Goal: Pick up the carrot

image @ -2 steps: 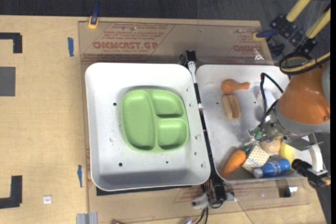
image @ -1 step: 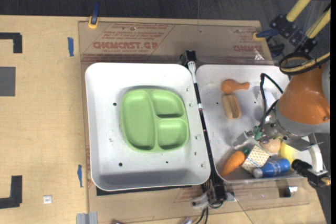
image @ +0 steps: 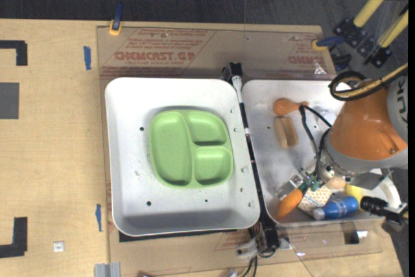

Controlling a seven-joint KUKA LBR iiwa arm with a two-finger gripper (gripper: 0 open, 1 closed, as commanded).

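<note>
A tan wooden bench [image: 52, 159] carries two shallow white bins side by side. The left bin [image: 130, 107] holds a green divided plate [image: 191, 147]. The arm's orange band [image: 363, 130] hangs over the right bin [image: 259, 107], and the gripper [image: 310, 183] sits low among the clutter at its near side. The carrot [image: 288, 203] is short, orange and tapered, lying tilted at the bin's near edge, just beside the gripper. Whether the gripper grasps it cannot be told; the tip is too cluttered. A blue bottle [image: 337, 207] lies nearby, a tan wooden block [image: 286, 132] farther back.
</note>
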